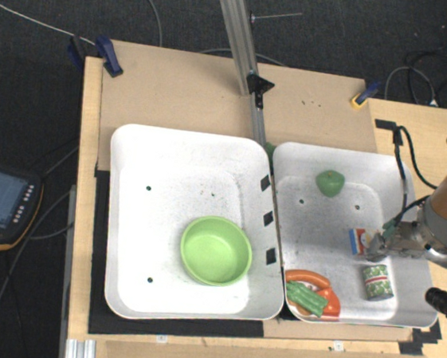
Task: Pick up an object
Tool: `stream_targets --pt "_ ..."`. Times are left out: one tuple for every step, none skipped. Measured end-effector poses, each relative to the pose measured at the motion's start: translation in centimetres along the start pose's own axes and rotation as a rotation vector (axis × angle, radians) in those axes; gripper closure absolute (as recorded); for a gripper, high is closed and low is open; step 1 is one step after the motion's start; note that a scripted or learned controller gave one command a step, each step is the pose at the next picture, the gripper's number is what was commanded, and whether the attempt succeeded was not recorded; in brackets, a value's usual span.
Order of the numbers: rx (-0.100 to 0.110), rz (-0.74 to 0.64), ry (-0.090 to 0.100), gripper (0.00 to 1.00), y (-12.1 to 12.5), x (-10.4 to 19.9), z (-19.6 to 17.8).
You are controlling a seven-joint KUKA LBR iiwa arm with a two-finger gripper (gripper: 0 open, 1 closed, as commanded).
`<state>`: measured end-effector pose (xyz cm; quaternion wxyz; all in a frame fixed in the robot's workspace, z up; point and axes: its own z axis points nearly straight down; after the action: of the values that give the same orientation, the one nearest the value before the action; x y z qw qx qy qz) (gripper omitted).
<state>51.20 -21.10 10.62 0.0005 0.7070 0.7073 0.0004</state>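
Here gripper (376,245) touching striped packet (357,241), right bin (305,167).

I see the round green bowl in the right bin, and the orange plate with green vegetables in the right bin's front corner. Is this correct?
Not quite. The camera view shows the round green plastic bowl in the left white bin, not the right one. The rest holds: the orange plate with green vegetables lies in the front corner of the right white bin, beside the divide between the bins.
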Motion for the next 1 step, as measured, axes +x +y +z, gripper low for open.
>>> stream_targets --pt "-0.002 0.000 -0.001 1.00 0.11 0.08 -4.18"
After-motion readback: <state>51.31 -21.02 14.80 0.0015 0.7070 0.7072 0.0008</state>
